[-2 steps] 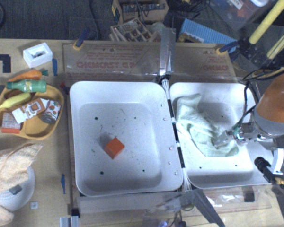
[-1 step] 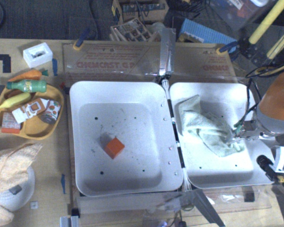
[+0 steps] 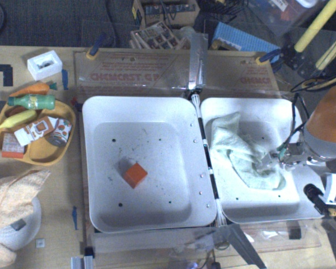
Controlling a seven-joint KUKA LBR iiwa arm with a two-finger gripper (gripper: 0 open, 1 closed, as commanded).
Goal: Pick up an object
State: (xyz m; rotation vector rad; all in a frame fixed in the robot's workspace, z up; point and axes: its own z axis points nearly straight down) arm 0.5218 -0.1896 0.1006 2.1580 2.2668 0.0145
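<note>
1. Nearest to us, in the lower middle of the left bin [image 3: 95, 150], sat the orange block [image 3: 136, 175]: small, cube-like, tilted corner-on, well apart from every wall. We judged it light, stiff and unlikely to crush; flat faces should give two fingers a square pinch, provided the jaws line up with opposite faces rather than corners.
2. At the centre right of the frame, in the right bin [image 3: 291, 195], lay the pale cloth [image 3: 246, 153], crumpled, spreading from the bin's upper left towards its middle. We judged it soft, limp and light; it would drape and stretch rather than lift as one piece, so a raised fold or bunched ridge is the place to pinch, not a flat patch.
3. The gripper [image 3: 274, 157] was at the cloth's right edge, low in the bin, reaching in from the frame's right. We couldn't tell how wide it was spread, nor whether any cloth was caught in it; the tip blurred into the fabric.
4. Farther off, at the upper left of the frame, a yellow bowl [image 3: 56, 153] of toy food stood outside both bins.
</note>
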